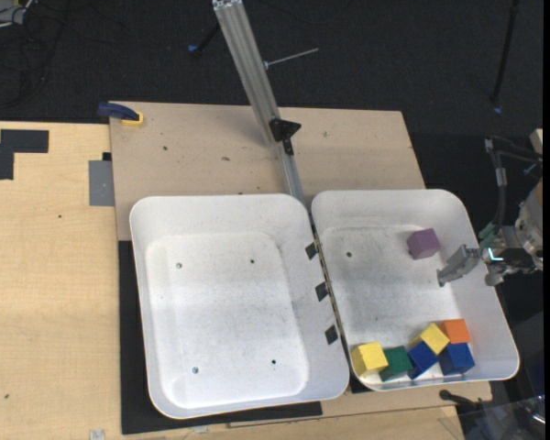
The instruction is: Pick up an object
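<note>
Gripper (460,266) sits at the right rim of the right bin (385,204), low over the bin floor; whether it is open or closed cannot be told, and nothing is seen held in it. Purple block (423,242) lies just left of it, apart. Yellow block (370,357), green block (396,362), second yellow block (434,338), orange block (456,330) and blue blocks (446,358) cluster in that bin's near right corner
</note>
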